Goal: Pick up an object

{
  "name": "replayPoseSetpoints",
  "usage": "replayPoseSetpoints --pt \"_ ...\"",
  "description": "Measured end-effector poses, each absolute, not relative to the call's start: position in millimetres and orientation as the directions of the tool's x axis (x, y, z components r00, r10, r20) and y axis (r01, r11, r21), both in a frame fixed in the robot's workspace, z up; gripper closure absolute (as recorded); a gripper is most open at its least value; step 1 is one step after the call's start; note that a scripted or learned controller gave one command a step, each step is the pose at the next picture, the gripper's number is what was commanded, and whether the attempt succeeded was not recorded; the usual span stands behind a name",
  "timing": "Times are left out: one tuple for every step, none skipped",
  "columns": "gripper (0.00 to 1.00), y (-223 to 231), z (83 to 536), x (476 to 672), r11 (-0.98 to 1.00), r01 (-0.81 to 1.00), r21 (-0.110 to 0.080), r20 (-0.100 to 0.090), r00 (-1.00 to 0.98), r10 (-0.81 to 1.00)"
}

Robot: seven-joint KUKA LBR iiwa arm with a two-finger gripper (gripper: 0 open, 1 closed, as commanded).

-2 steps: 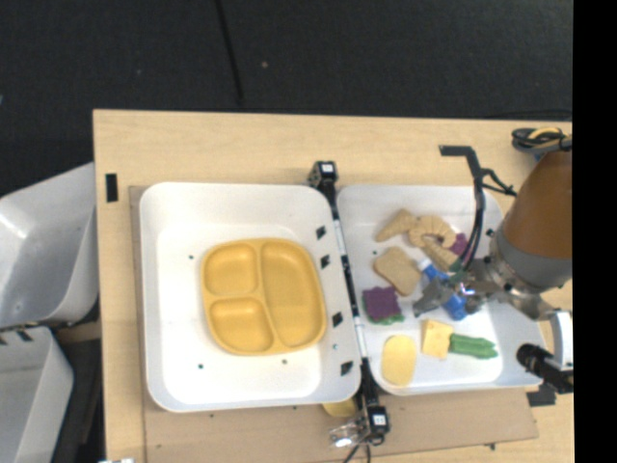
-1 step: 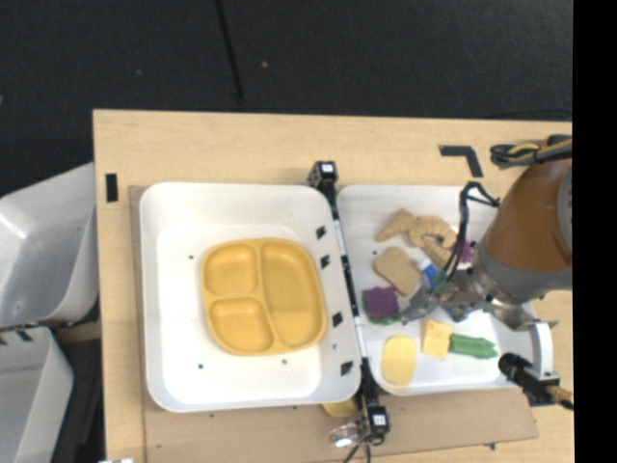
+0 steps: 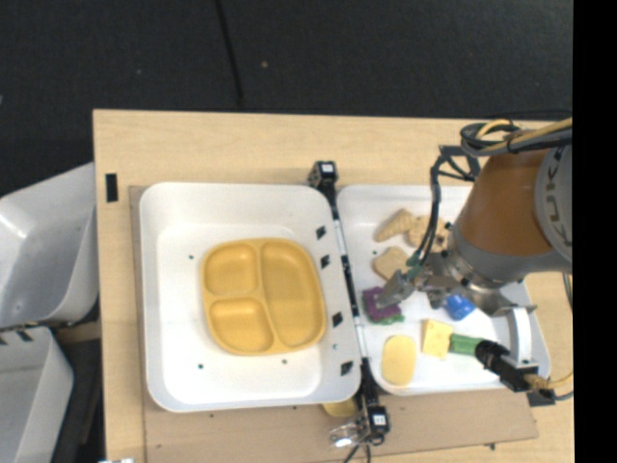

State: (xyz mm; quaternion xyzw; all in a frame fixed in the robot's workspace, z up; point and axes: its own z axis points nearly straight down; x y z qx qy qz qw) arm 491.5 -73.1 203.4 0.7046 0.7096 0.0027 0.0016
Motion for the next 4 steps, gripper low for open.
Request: replayPoseSetpoints --pt "1.0 -77.7 211.9 491.4 0.001 1.0 0.005 -0.001 -0.001 1.0" --pt "1.0 34.6 218.5 490.1 0.014 1.0 0.002 0.004 -0.014 1.0" --pt "1.0 45.1 311.0 491.2 0.005 1.0 0.011 0.002 -0.005 1.0" --pt "1.0 22.0 391.1 490.9 0.002 1.0 0.011 -0.001 -0.002 1.0"
